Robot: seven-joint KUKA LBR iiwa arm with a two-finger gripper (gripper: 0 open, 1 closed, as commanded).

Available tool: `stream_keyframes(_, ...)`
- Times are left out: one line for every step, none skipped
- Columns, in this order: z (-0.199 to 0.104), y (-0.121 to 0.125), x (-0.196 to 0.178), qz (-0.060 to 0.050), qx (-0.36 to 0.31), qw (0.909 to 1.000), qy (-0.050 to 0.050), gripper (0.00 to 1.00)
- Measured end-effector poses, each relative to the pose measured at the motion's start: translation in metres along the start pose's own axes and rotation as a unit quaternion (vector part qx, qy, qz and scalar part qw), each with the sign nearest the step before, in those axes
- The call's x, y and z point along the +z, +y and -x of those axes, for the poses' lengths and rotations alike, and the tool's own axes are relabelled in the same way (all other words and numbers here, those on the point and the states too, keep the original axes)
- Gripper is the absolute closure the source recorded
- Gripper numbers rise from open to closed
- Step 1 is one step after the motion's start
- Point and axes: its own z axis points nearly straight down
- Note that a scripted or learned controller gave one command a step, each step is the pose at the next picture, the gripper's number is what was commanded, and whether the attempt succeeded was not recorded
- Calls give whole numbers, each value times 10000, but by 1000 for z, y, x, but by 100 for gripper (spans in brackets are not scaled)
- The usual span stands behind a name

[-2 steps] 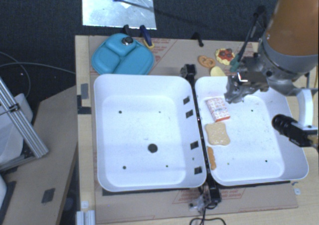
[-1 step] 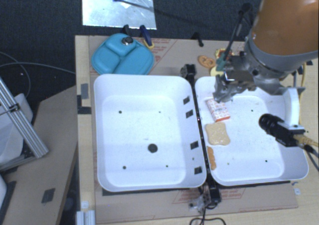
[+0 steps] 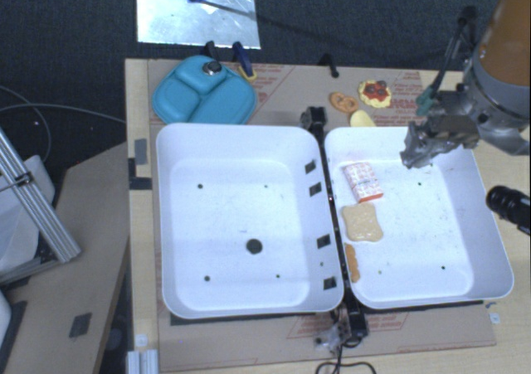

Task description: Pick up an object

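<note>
Camera view: a red-and-white packet (image 3: 362, 181) lies in the right bin (image 3: 465, 281), untouched, toast (image 3: 362, 222) just below it; the gripper (image 3: 417, 154) hovers right of the packet, nothing visibly held, so picking remains.

Two shallow white plastic bins (image 3: 241, 148) (image 3: 465, 281) counted; three small items in right bin; one blue sectioned plate (image 3: 204, 92) on worktop (image 3: 282, 86).

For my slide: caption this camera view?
Tool above right white bin holding red-and-white packet and tan bread slice.
</note>
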Motion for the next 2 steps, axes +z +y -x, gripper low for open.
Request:
stream_keyframes(-41, 1, 37, -17, -27, 10000, 10, 100)
stream_keyframes(-96, -1, 25, -9, -50, 10000, 15, 100)
